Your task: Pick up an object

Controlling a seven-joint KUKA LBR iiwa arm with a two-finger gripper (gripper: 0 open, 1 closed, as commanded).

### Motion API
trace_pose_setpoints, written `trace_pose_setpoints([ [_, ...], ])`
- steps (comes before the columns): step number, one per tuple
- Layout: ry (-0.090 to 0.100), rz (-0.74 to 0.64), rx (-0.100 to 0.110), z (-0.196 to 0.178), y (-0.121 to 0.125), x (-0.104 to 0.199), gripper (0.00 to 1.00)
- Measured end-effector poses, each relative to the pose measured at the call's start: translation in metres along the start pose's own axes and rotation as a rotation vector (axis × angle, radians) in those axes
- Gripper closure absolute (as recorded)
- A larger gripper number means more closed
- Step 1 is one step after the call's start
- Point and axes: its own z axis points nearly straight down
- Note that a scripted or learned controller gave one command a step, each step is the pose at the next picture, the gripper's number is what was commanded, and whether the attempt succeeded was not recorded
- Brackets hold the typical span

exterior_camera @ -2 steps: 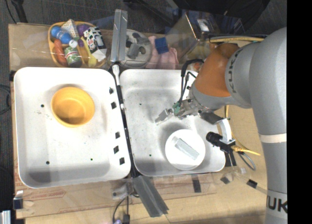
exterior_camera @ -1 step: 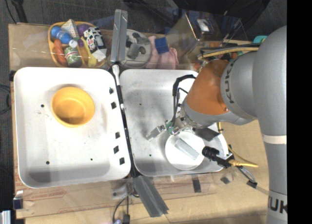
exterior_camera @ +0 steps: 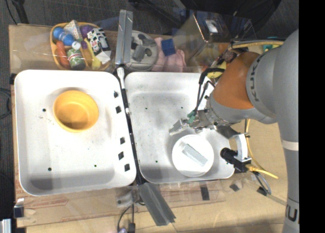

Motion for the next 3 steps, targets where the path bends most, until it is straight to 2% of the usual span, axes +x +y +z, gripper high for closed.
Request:
trace_pose_setpoints([
  [1,-0.007,-0.142,-0.019,0.031,-0.025,0.006,0.00],
  [2,0.001,-0.121,0.002,0.039,0.019,0.051,0.00],
  [3,0.001,0.060,0.001,0.024,0.075,0.061,0.00],
])
